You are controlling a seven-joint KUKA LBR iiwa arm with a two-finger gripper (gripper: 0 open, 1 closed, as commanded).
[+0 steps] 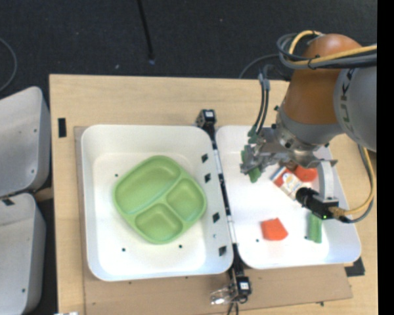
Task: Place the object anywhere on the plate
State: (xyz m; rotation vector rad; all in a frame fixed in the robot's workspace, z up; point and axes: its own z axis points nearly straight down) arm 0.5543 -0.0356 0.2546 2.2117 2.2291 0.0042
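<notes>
- The jaws [262, 165] hung over the right bin [249, 245]; how far apart they stood, I couldn't tell.
- Orange block [273, 229] lay below the jaws, well apart.
- Green plate [159, 199] sat far left of them, in the left bin [98, 254].

You could read almost nothing here. The only lettering was on the grey arm segment [360, 104] at the right, where dark strokes of a large printed mark showed at the frame's edge, cut off so that you could not make out a whole word. The small white-and-red packet [289, 181] in the right shallow white bin [249, 241] carried some printing, but it was too small and blurred for you to read.
</notes>
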